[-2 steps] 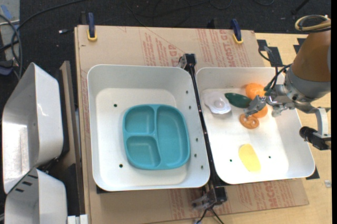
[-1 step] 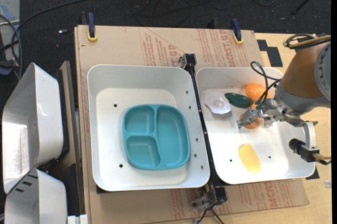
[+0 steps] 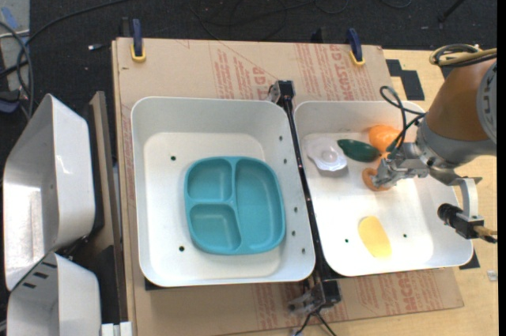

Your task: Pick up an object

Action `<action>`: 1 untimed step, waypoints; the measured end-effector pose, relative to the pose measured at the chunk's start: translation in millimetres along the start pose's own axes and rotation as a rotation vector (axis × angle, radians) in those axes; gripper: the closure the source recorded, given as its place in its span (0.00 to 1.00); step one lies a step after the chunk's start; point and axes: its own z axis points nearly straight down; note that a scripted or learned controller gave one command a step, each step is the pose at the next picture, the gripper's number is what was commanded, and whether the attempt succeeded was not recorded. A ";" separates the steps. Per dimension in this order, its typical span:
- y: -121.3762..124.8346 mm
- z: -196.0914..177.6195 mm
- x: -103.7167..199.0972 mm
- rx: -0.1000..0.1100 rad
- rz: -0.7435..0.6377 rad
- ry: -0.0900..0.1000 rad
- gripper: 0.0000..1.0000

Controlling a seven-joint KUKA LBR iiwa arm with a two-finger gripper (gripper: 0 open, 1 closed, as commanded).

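Progress looks early to middling: nothing is lifted clear of the bins as far as the frame shows. On the worktop (image 3: pixel 237 62) two white bins sit side by side. The left bin (image 3: pixel 154 168) carries a teal divided plate (image 3: pixel 235 205), lying flat near its centre. The right bin (image 3: pixel 411 243) holds the loose things: a clear lidded cup (image 3: pixel 327 156) near its upper left, a dark green piece (image 3: pixel 357 149) just beside that, an orange ball (image 3: pixel 383 137) touching or nearly touching the green piece's right end, a small orange-brown object (image 3: pixel 373 179) below them, and a yellow oval piece (image 3: pixel 374 236) well apart toward the lower middle.

From the right of the frame the arm (image 3: pixel 462 117) reaches in, and the pincer (image 3: pixel 389 168) is down low in the right bin, right at the orange-brown object. Whether it is open, closed, or gripping that object cannot be told; its tip is small and blurs into the object.

My reading is that the approach and descent are done, with the orange-brown object the likely target. A confirmed grip and the lift remain.
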 end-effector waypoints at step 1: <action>-4.0 -45.5 -6.4 -0.002 0.001 -0.001 1.00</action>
